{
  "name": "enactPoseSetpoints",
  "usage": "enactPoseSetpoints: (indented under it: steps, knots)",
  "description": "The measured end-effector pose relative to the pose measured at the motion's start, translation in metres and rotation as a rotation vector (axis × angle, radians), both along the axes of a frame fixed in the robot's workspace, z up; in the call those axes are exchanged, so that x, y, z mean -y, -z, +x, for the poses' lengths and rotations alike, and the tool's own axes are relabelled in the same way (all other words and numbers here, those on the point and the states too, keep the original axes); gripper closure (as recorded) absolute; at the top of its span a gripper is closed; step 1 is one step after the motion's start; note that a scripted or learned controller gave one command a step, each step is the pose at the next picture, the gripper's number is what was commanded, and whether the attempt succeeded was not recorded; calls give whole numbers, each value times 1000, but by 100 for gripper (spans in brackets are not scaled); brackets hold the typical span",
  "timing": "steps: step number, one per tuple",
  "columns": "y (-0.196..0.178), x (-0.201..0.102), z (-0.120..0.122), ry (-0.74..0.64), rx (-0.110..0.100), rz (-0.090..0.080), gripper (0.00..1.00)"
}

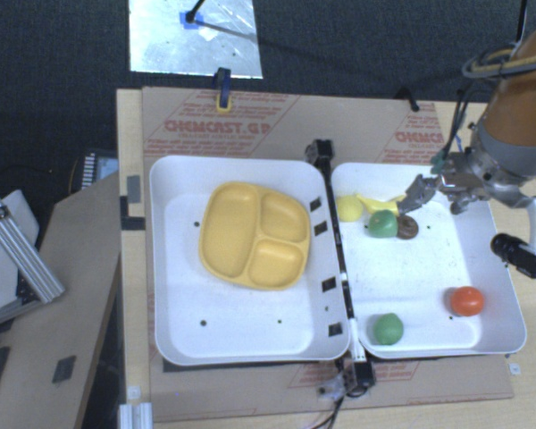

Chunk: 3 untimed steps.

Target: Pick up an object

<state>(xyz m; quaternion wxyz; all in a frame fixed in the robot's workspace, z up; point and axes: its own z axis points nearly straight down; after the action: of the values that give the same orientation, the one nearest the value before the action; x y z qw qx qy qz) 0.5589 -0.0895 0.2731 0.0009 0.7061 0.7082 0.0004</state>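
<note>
1. Red print "CHEMCAST GP" on the brown protective sheet [250, 119], upper centre of frame, reads upside down.
2. Same red print, partly cut off, at upper right on that sheet.

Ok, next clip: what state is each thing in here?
yellow divided plate: upright, in the left bin.
yellow piece: lying at the right bin's upper left.
green ball: beside a brown piece.
second green ball: apart, near front wall.
orange ball: apart.
end effector: above the cluster.
</note>
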Motion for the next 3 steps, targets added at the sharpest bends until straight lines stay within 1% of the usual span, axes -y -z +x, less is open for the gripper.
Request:
enactPoseSetpoints:
  steps: [1,2,3]
  knots:
    - [62,1,-3,2,-5,1,0]
    - [118,10,-2,2,-3,1,0]
    - [160,14,-2,2,-3,1,0]
